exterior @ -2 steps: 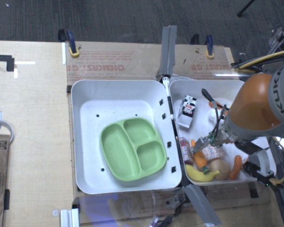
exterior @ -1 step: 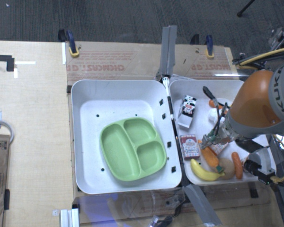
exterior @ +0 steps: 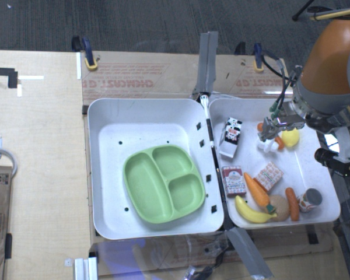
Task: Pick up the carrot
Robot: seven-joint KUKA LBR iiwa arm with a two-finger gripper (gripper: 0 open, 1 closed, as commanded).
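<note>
Carrot point(exterior: 257, 192) lies well below hand point(exterior: 270, 134), among clutter.

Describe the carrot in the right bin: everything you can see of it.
The carrot is a small orange toy-like piece with a smooth, plastic look, tapered, lying flat on the floor of the right bin. It runs diagonally, its narrow end toward the upper left near the red carton, its thick end toward the lower right. It sits just above the banana, apparently touching it, and beside the patterned box. The gripper is apart from it, farther back in the bin.
</note>
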